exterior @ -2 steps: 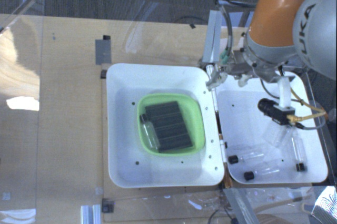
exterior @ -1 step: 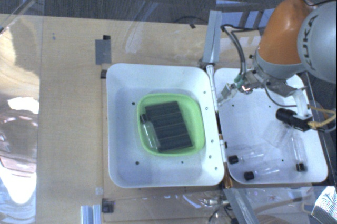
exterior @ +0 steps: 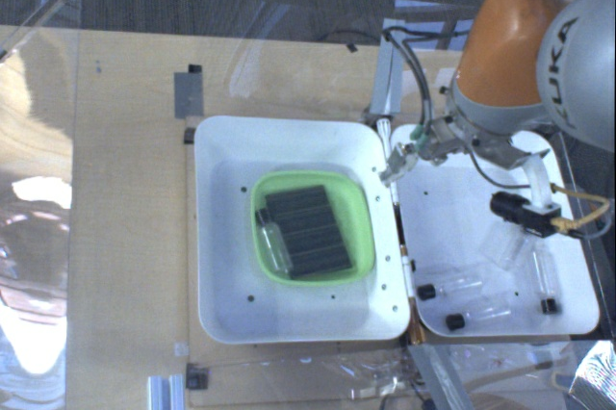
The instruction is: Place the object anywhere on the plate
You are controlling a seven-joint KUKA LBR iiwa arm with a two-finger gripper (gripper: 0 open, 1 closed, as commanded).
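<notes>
A vial (exterior: 272, 243) already lay on the green plate (exterior: 358, 206) beside a dark block (exterior: 308, 231), so the task looked done, while the gripper (exterior: 397, 166) hung above the bins' divide.

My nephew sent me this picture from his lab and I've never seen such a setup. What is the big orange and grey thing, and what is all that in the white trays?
The orange and grey shape is a robot arm, reaching in from the right. One camera fixed above the bench looks down at a slant. Two shallow white bins sit side by side. In the left bin is a green plate with a dark ribbed block on it and a small clear vial along the block's left side. The right bin holds several clear vials with black caps. The arm's gripper hangs over the seam between the bins; it is too small here to tell whether it holds anything.
</notes>
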